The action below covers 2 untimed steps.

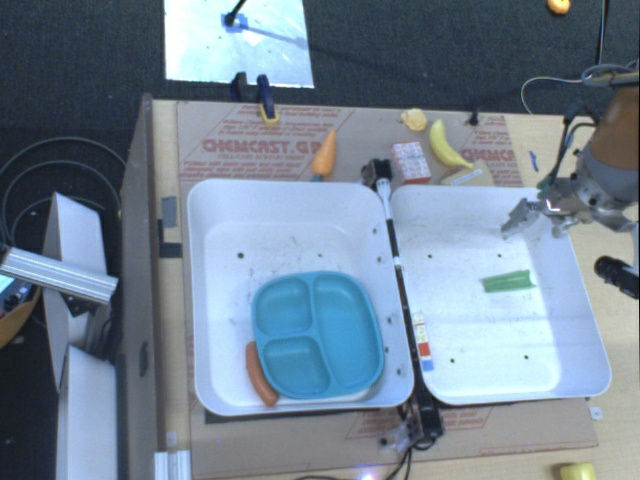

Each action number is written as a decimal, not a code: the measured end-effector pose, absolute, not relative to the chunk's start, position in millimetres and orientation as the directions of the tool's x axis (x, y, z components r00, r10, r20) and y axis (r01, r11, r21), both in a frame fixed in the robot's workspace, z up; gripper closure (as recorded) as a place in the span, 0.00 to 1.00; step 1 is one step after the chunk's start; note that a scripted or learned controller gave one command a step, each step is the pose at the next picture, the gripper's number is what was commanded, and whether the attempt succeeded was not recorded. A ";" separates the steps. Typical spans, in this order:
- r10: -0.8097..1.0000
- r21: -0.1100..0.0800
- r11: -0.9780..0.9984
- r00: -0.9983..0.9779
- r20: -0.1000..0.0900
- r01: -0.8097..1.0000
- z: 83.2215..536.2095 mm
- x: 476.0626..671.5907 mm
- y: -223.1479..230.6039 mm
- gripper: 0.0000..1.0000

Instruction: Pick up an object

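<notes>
Looking down at a slant on the bench, the camera view shows two shallow white bins side by side on a brown cardboard sheet (pixel 290 143) printed with red lettering. The grey arm with its orange band (pixel 612 133) enters from the right, and its two-finger gripper (pixel 522 220) hangs over the upper right part of the right-hand white bin (pixel 580 368). How far the gripper is parted cannot be told at this size; nothing is seen held by it.

The flat green strip-shaped object (pixel 507 282) lies on the floor of the right-hand bin, below the gripper in the view and slightly to its left, near it but clearly apart from it (no contact is visible). The strip lies nearly level across the view, its right end a little higher.

The left-hand white bin (pixel 215 228) holds a light-blue plastic plate with three compartments (pixel 318 334) in its lower half. An orange sausage-shaped toy (pixel 260 373) lies just beside the plate's lower left edge, along the bin's lower left corner.

On the cardboard behind the bins lie an orange carrot-shaped toy (pixel 323 154), a small white box with red print (pixel 411 161), a yellow banana-shaped toy (pixel 446 146) and a small yellow lump (pixel 414 120). A small orange ball (pixel 558 4) rests on the dark floor at upper right.
</notes>
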<state>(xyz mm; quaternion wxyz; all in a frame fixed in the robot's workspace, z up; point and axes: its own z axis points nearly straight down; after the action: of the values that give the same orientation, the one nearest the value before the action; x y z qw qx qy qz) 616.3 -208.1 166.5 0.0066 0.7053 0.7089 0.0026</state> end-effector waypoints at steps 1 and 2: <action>1.000 0.002 0.001 -0.001 -0.002 1.000 82.4 575.4 -195.3 0.00; 1.000 0.013 0.006 -0.006 -0.005 1.000 161.2 632.4 -207.0 0.00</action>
<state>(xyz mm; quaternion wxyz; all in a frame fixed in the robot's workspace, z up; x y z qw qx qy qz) 632.4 -207.0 161.2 0.0063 0.7051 0.7091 0.0030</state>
